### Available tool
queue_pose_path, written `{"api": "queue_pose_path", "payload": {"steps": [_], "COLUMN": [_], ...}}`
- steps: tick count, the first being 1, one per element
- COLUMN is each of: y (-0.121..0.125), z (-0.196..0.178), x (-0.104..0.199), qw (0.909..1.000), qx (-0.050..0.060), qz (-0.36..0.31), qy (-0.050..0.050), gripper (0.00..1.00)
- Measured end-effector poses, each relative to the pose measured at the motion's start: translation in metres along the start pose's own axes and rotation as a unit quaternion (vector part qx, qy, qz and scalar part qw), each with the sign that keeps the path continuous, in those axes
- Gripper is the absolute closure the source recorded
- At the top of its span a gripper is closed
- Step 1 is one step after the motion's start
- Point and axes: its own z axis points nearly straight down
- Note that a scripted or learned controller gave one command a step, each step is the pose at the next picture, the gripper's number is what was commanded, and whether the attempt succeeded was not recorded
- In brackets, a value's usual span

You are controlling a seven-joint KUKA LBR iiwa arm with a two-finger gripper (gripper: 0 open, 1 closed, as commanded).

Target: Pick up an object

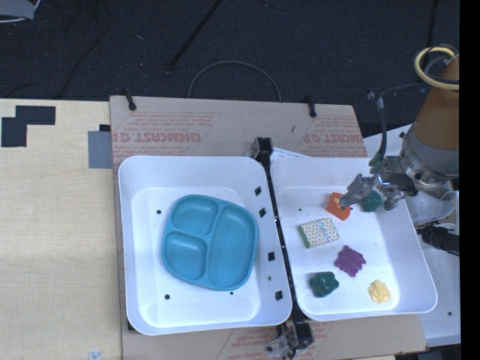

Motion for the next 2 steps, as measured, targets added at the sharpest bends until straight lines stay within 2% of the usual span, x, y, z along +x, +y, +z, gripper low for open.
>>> {"api": "queue_pose_path", "payload": {"steps": [1,2], "y": [0.002,0.011], "z": [-0.006,0.046], "x": [0.000,0.005], "qw": [1.0000,1.0000], "qx": [-0.006,-0.003], "qz": [-0.001,-0.001], "qy": [-0.001,0.000], "gripper": [0.00,0.00]}}
